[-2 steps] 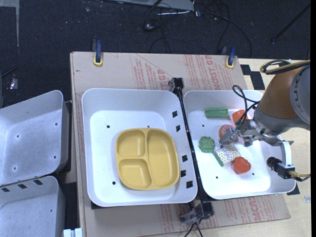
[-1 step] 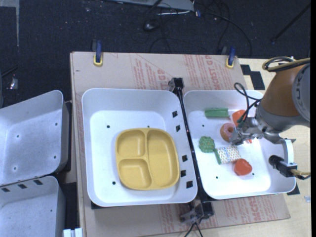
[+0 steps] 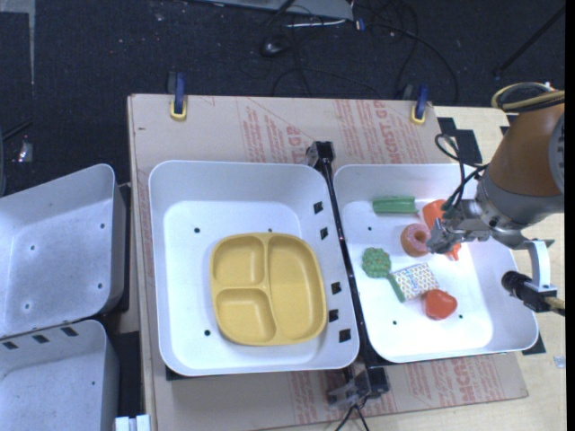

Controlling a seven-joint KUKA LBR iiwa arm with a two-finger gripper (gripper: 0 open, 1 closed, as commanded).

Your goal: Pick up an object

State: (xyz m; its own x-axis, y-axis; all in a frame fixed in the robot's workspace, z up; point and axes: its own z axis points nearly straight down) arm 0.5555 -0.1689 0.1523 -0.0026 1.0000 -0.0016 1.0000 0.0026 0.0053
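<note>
From the camera view above the bench, two shallow white bins sat side by side on a brown board. The left bin (image 3: 180,241) held a yellow divided plate (image 3: 268,287) with three compartments, lying flat near the bin's middle. The right bin (image 3: 467,330) carried the small objects — a green bar (image 3: 393,205) near its far wall, a pink ring (image 3: 415,239) below it, and an orange piece (image 3: 433,211) just right of the bar, partly hidden by the gripper. Nearer the camera lay a green broccoli-like toy (image 3: 377,262) with its stem angled toward a patterned white block (image 3: 416,281), the two touching or nearly so. A red rounded object (image 3: 440,304) rested just beside the block's lower right corner.

The arm reached in from the right, its orange band above the wrist, and the gripper (image 3: 446,241) hung low over the right bin, just right of the pink ring and close against it. Whether its fingers were spread or closed could not be told — dark hardware and cables masked them, and nothing was seen between them.
</note>
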